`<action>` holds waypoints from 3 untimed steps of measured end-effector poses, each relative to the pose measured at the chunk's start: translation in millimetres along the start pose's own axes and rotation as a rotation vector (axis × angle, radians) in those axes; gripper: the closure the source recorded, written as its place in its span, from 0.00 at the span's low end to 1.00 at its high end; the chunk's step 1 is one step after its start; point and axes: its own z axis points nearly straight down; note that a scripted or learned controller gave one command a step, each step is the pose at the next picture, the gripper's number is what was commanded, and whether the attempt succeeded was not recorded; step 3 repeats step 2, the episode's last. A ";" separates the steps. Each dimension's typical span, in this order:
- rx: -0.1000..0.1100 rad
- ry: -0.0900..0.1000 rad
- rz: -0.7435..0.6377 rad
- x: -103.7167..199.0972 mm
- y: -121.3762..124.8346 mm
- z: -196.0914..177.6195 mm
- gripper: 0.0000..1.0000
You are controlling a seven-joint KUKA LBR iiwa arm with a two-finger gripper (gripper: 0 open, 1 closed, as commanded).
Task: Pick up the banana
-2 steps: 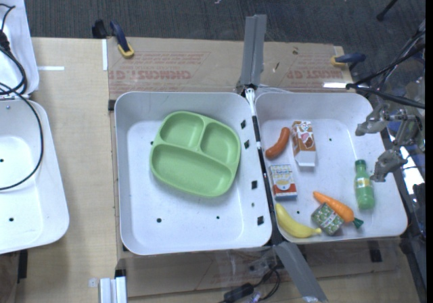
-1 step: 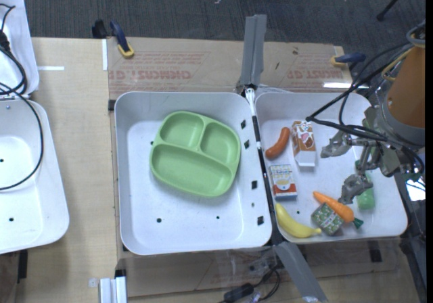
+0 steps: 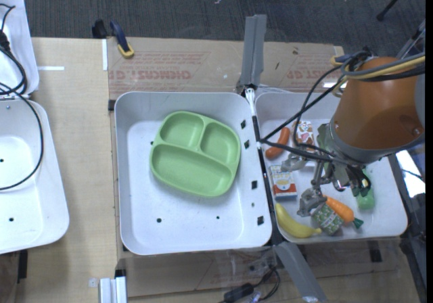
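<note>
The yellow banana [image 3: 294, 222] lies at the front left corner of the right bin [image 3: 389, 227], curved along its front wall. My gripper [image 3: 312, 199] hangs low just above and slightly right of the banana's upper end, under the arm's orange band [image 3: 375, 109]. Nothing can be seen held in it.
Crowding the banana are a carrot [image 3: 339, 210] and a grey-green item [image 3: 329, 222]. A green bottle [image 3: 365, 199], a small carton [image 3: 284, 184], a red sausage [image 3: 277, 144] and a packet [image 3: 304, 134] share that bin. The left bin [image 3: 135, 220] holds a green divided plate [image 3: 196, 153].
</note>
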 end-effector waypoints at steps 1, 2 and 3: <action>0.000 -0.002 -0.170 13.1 -60.0 -2.0 0.00; -0.002 -0.002 -0.167 11.8 -59.6 -8.9 1.00; -0.002 -0.002 -0.167 11.8 -59.6 -8.9 1.00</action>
